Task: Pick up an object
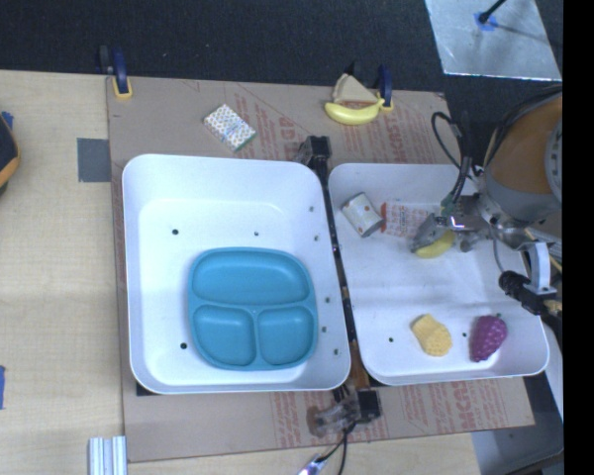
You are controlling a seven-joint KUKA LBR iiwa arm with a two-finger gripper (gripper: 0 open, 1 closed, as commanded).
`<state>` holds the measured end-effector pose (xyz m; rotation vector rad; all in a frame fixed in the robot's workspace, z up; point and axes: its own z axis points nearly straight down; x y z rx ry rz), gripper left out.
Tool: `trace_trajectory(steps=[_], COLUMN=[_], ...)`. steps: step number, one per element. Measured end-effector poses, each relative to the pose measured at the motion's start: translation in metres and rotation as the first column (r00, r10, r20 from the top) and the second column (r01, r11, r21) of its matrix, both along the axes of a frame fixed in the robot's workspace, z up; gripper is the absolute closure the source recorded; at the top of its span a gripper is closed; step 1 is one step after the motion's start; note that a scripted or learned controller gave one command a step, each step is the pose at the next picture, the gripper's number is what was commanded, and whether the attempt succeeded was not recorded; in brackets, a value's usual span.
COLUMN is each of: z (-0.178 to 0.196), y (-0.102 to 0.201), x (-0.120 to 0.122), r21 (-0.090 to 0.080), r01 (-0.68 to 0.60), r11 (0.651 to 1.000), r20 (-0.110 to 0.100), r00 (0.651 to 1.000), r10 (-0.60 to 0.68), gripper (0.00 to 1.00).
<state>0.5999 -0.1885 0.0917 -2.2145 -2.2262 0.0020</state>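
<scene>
**Pincer low in the right bin, over a yellow piece**

A pale wooden tabletop (49, 295) carried a brown cardboard sheet (277, 117), and on that sheet sat two shallow white bins side by side, with dark flooring beyond the far edge.

In the right bin (396, 364), toward its far right part, a small yellow piece (436, 248) lay on the white floor. The pincer (438, 234) sat directly over it, its metal tips down at the piece, touching or nearly so. Whether the tips were released or clenched around the piece could not be told from this angle. The arm (520, 161), grey with an orange band, came in from the right edge.

Just left of the pincer lay a flat whitish packet with red print (401, 218), and beside that a small grey-white box (359, 214), tilted. Near the bin's front wall sat a lumpy yellow object (433, 335) and, to its right, a purple grape cluster (488, 336), the two apart from each other.

The left bin (148, 181) held a blue divided plate (251, 307) with three compartments, lying flat in its front half.

Outside the bins, on the cardboard, lay a banana (351, 113) with a wedge-shaped item (354, 91) touching it, and further left a small patterned square (229, 126).
</scene>
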Motion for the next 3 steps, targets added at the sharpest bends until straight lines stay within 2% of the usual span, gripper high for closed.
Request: trace_trajectory(steps=[1,2,3], z=[0.011,0.019,0.110], y=[-0.001,0.046,0.109], x=[0.000,-0.062,-0.055], r21=[-0.001,0.000,0.000], r01=[-0.003,0.000,0.000], r11=[1.000,1.000,1.000], r20=[-0.001,-0.003,0.000], r00=[1.000,1.000,1.000], r10=[0.003,0.000,0.000], gripper=[1.00,1.00,1.00])
